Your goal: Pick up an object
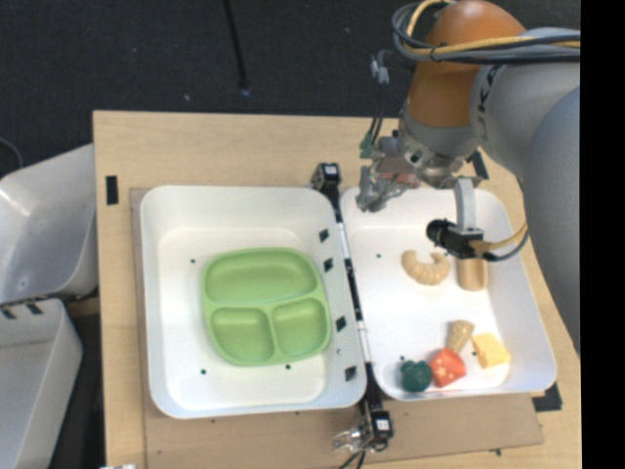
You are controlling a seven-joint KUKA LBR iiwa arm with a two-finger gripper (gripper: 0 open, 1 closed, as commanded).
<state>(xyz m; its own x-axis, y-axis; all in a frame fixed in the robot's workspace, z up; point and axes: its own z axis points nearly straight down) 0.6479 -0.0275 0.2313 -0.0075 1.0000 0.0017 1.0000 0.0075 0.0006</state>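
My gripper (pixel 375 195) hangs over the back left corner of the right bin (pixel 508 213), close to the divider between the bins, with nothing seen in it. A pale curved croissant-like piece (pixel 426 268) lies in the middle of that bin, with a tan cylinder (pixel 472 274) beside it on the right. Along the bin's front edge sit a dark green piece (pixel 415 375), a red piece (pixel 447 366), a small tan piece (pixel 460 336) and a yellow block (pixel 490 351). All these objects lie well in front of the gripper.
The left bin (pixel 166 223) holds a green three-compartment tray (pixel 265 305). A black cable fitting (pixel 451 234) hangs from the arm over the right bin. Small black clips (pixel 326 175) sit along the divider. A white box (pixel 39 223) stands left of the bench.
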